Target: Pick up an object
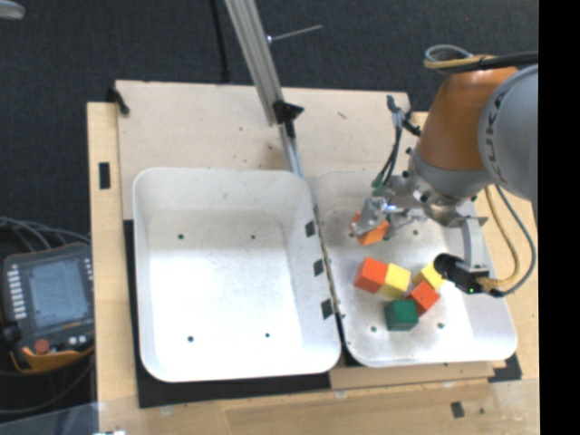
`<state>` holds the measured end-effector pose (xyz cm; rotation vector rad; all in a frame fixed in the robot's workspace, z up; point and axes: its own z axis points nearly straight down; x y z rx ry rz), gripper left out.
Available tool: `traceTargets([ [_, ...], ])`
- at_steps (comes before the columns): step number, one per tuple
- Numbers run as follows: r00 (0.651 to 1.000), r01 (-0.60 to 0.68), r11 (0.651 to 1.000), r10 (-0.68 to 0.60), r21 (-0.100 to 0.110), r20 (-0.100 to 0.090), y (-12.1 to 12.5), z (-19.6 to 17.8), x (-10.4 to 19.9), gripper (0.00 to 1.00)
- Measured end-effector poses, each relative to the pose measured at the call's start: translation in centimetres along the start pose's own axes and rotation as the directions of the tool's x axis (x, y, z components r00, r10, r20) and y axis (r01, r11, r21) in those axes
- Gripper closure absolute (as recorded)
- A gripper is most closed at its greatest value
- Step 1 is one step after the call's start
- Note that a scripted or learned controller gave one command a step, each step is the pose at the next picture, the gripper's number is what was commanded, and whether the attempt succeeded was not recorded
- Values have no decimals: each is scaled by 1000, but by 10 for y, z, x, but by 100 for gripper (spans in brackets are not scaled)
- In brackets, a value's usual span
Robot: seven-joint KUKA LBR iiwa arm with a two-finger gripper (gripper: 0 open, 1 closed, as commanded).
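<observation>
My gripper hangs over the upper left part of the right bin. It is shut on a small orange block, which shows between and just below the fingertips. Lower in the same bin lies a cluster of loose blocks: an orange cube, a yellow cube touching it, a red-orange block, a small yellow piece and a green cube. The cluster lies below and to the right of the gripper, apart from it.
The left bin sits beside the right one, their rims meeting at a divider. A slanted metal rail rises from behind the bins. The arm's grey and orange body covers the right bin's far corner. A pendant lies off the bench at the left.
</observation>
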<state>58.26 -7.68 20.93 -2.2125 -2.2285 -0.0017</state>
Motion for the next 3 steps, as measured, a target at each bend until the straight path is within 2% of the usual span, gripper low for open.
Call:
traceTargets([
  [2,1000,1,1000,-1,-3,0,-12,-28,105,100],
  [3,1000,1,1000,-1,-1,0,-12,-23,163,100],
])
